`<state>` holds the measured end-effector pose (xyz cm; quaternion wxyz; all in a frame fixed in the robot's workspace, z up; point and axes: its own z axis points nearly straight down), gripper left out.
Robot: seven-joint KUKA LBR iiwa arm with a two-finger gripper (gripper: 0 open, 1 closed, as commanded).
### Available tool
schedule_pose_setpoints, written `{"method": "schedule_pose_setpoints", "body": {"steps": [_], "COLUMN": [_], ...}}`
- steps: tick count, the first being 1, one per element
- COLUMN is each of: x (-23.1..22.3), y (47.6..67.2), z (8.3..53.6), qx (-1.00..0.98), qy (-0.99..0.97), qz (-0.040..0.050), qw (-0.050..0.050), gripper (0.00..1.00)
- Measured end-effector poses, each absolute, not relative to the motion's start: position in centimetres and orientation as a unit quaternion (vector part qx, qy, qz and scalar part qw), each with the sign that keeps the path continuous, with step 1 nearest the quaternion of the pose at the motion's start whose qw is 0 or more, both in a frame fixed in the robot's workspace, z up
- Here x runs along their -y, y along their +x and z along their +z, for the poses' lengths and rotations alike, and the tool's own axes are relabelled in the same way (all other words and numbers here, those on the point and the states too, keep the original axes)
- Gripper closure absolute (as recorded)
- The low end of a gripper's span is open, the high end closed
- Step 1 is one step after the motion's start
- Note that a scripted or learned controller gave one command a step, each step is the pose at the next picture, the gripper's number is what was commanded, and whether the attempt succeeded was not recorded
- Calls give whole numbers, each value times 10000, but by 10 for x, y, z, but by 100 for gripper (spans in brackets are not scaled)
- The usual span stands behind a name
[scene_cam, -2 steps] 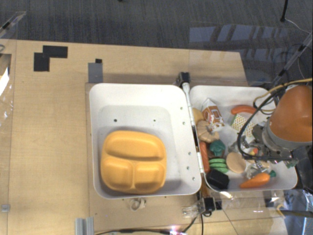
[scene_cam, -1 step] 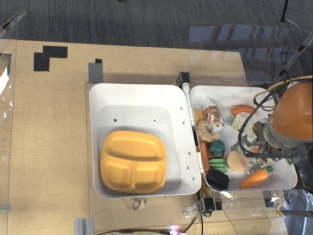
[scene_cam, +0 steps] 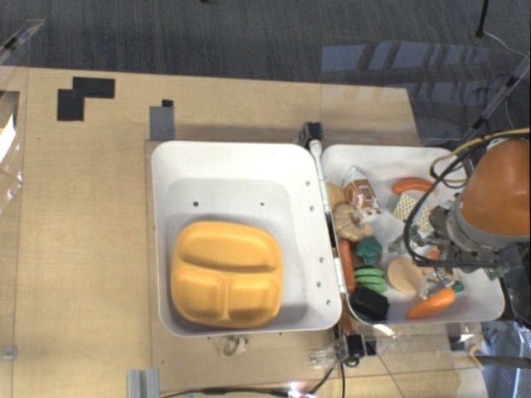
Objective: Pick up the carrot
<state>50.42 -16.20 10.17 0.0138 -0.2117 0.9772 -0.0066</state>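
- Leftmost, bare wooden table (scene_cam: 75,247), with black square markings (scene_cam: 83,96) near the far left corner.
- Next, left white bin (scene_cam: 241,160), holding a yellow compartment tray (scene_cam: 226,272) turned upside down in the near half.
- Between the bins, a black-tipped divider post (scene_cam: 312,131) at the far end and cables (scene_cam: 348,351) at the near edge.
- Then right white bin (scene_cam: 373,160), crowded along the left wall: brown and white carton (scene_cam: 362,196), tan lumpy toy (scene_cam: 348,222), green piece (scene_cam: 366,249), striped green piece (scene_cam: 371,279), black scoop-like object (scene_cam: 368,303), long red-orange piece (scene_cam: 345,265) against the wall.
- Further in, red-orange sausage-like toy (scene_cam: 411,186) near the far wall, a dotted white item (scene_cam: 417,211) beside it, a pale tan disc (scene_cam: 402,275) nearer the front.
- Near the front right corner of that bin, the carrot (scene_cam: 433,303): lying flat, long axis slanted, pointed tip toward the near left, thick end with a green top toward the right and slightly farther back.
- Directly above the carrot's thick end, the hand (scene_cam: 438,282) pointing down into the bin; spread of the tips impossible to judge, so no telling whether clamped on anything.
- Rightmost, grey wrist (scene_cam: 473,235) below the orange band (scene_cam: 498,185), reaching in from the right, black cables (scene_cam: 452,168) looping over the top.
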Motion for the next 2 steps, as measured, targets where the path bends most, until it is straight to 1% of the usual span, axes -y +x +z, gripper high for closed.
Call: {"method": "schedule_pose_setpoints", "body": {"steps": [1,2], "x": [202,205], "y": [535,505], "z": [89,89], "qx": [-9723,-9167], "qy": [-2335,-3994], "qz": [-28,-47], "qw": [75,74], "gripper": [0,0]}}
